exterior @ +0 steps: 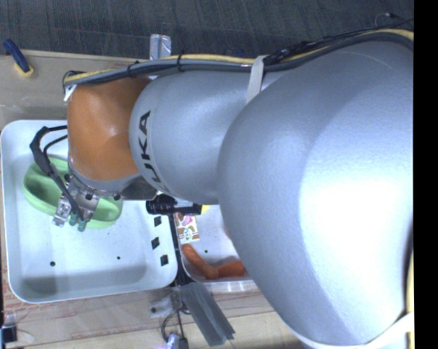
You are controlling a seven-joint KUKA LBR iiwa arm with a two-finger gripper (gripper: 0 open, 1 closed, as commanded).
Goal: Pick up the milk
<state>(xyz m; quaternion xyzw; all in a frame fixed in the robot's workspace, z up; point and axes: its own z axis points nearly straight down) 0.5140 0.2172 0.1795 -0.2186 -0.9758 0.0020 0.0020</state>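
We find the gripper (68,214) low over the left bin (30,282), at a green bowl (37,187); whether its claw is apart or together we cannot tell. The likely milk carton (188,228) lies in the right bin (226,286), beside a sausage (208,267), so the claw must travel rightward across the divider.

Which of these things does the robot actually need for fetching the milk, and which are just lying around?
For the job:
- the hand, low in the left bin
- the printed carton, possibly the milk, mostly hidden in the right bin

Lying about:
- green bowl
- orange sausage-like thing
- blue clip on the bench
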